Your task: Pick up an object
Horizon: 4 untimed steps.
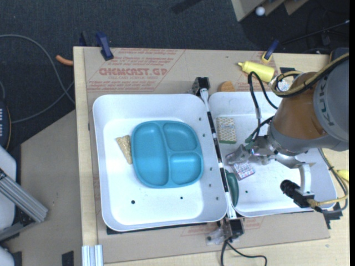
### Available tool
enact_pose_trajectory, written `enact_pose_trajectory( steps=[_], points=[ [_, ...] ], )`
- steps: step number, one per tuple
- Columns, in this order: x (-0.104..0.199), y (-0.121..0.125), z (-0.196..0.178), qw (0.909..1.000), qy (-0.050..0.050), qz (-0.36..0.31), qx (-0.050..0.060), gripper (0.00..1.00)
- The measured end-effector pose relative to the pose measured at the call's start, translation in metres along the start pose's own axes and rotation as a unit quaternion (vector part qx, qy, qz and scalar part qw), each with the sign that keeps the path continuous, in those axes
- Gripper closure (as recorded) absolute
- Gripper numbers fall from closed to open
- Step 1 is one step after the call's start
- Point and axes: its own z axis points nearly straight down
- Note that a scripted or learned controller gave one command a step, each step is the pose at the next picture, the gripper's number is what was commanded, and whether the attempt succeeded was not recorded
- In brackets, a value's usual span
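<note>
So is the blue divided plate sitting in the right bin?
No, the blue divided plate lies in the left bin.

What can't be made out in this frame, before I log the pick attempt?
- Gripper: whether it holds anything; the arm's own wrist and cables cover it.
- Small patterned packet under the gripper: its print is too small to read.
- Dark green object at the right bin's left wall: mostly hidden by the bins' rims.
- Tan sponge-like piece: partly tucked under the blue divided plate.
</note>
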Motion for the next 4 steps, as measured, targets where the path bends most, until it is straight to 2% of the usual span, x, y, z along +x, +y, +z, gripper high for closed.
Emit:
enact_pose_trajectory(
  steps=[1, 2, 3, 4],
  points=[
    [-0.003, 0.121, -0.005, 1.0000, 0.000, 0.000, 0.001, 0.00],
    [0.000, 0.143, 0.004, 1.0000, -0.001, 0.000, -0.002, 0.00],
    [-0.005, 0.023, 0.005, 1.0000, 0.000, 0.001, -0.001, 0.00],
    [-0.007, 0.022, 0.004, 1.0000, 0.001, 0.000, -0.004, 0.00]
  ],
)
